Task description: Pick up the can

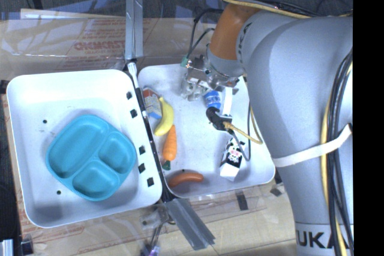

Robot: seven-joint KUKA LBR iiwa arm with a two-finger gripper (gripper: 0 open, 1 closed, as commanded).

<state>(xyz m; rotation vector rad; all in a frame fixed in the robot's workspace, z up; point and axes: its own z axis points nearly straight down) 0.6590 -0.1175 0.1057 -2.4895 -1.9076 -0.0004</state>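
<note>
In the camera view, the arm point(282, 87) reached in from the right over the right bin point(259, 172), and the end effector point(195, 88) hung low near that bin's far end. How wide it stood, and whether it held anything, I cannot tell. The can point(213, 99) (a small blue-labelled cylinder, partly hidden by the wrist) lay just beside it, apparently on the bin floor. It looked rigid, light and smooth-walled, so I judged it liable to roll or slip; the best hold would be across its round body near the middle. A banana point(165, 118), a carrot point(171, 144), a sausage point(185, 177) and a small carton point(231, 160) shared that bin. The left bin point(30, 129) held a blue divided plate point(91, 156).
</note>
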